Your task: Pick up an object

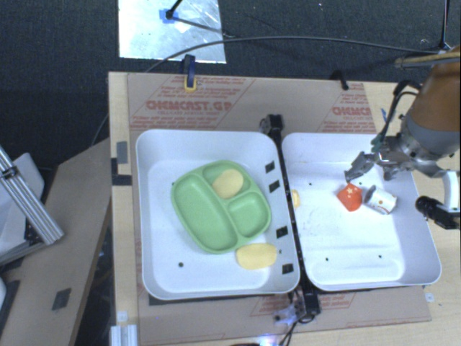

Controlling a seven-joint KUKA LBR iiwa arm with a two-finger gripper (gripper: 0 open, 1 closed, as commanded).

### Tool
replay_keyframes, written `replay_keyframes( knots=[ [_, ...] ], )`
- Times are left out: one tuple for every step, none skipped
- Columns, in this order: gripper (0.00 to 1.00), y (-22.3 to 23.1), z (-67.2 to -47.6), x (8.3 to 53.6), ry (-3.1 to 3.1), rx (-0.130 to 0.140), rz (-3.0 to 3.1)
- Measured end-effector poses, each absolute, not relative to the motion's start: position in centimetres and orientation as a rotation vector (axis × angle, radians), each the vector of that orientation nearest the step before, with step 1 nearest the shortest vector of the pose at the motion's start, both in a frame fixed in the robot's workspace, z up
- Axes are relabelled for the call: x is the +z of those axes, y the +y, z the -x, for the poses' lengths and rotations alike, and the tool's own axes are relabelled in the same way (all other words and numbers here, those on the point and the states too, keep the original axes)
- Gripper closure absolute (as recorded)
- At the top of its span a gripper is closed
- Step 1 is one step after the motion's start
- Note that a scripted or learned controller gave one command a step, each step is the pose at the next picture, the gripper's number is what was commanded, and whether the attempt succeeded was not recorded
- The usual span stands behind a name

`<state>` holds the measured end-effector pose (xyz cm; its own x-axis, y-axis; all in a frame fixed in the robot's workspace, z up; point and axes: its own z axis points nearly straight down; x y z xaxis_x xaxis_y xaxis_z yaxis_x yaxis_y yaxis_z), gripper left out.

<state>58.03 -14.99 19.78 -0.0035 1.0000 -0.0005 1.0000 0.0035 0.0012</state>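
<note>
Two white bins sit on the counter; the tool point(367, 173), fingers spread wide and holding nothing, hovers beside the orange object point(349, 197) in the right bin point(403, 265).

Smooth, slightly glossy white plastic for both bins point(216, 144), matt green plastic for the divided tray point(209, 218), brown printed cardboard-like sheet over the surface point(238, 96), matt dark carpet-like floor point(57, 34), crinkled shiny foil patch point(144, 20), bare metal at the jaws.
</note>
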Motion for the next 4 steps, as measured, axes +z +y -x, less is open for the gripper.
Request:
replay_keyframes(
  knots=[
    [0.0,-15.8,-57.7,14.1,2.224,-0.003,-2.222],
    [0.0,-15.7,-57.7,8.9,2.226,0.001,-2.22],
    [1.0,-15.8,-57.8,10.2,2.22,0.003,-2.218],
    [1.0,-15.5,-58.0,16.7,2.222,0.007,-2.211]
  ],
)
